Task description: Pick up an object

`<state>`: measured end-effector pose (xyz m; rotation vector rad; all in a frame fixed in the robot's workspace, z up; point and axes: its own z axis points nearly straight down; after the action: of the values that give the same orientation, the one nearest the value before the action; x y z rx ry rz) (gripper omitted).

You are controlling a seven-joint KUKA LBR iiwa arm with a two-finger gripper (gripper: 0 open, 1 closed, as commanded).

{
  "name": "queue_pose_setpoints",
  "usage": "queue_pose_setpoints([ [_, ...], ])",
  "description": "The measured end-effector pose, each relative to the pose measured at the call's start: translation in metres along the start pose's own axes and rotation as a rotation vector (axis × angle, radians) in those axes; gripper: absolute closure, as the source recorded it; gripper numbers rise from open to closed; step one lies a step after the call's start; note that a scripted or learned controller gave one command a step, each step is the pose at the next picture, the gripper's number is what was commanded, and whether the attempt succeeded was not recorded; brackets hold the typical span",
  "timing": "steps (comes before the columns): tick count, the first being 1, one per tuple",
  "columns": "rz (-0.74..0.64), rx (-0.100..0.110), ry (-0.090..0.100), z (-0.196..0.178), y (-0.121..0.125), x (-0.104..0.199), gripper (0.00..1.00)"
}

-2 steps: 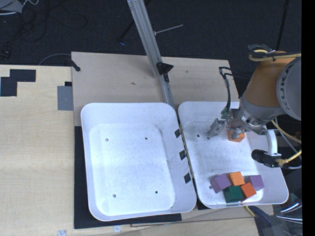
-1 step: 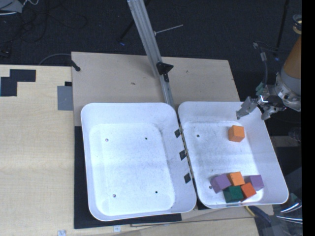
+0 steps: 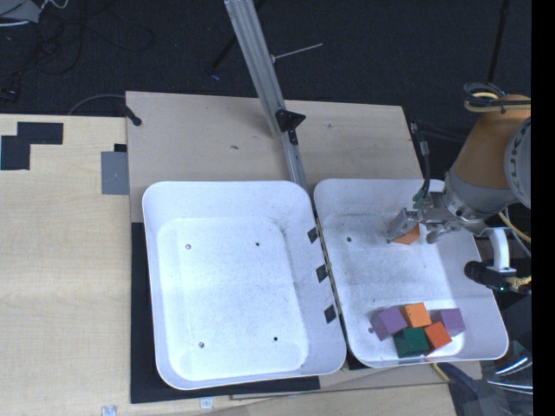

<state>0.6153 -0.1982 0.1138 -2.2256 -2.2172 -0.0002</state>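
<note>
Lowered over the right white plastic bin (image 3: 486,341) near its far edge, grey two-finger gripper (image 3: 409,230) with an orange block (image 3: 405,238) lying at its fingertips, grasp impossible to confirm, cluster of purple, orange and green blocks (image 3: 418,327) well apart by the near edge.

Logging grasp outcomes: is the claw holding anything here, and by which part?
Looks like yes: the claw has a small orange block at its fingertips over the right white bin. Which part it grips cannot be told.
</note>
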Motion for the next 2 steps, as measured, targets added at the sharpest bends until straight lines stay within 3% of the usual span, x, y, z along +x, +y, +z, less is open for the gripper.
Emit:
queue_pose_setpoints([
  [1,-0.007,-0.006,-0.001,-0.057,0.027,0.024,0.00],
  [2,-0.009,-0.007,0.001,-0.142,0.042,0.081,0.00],
])
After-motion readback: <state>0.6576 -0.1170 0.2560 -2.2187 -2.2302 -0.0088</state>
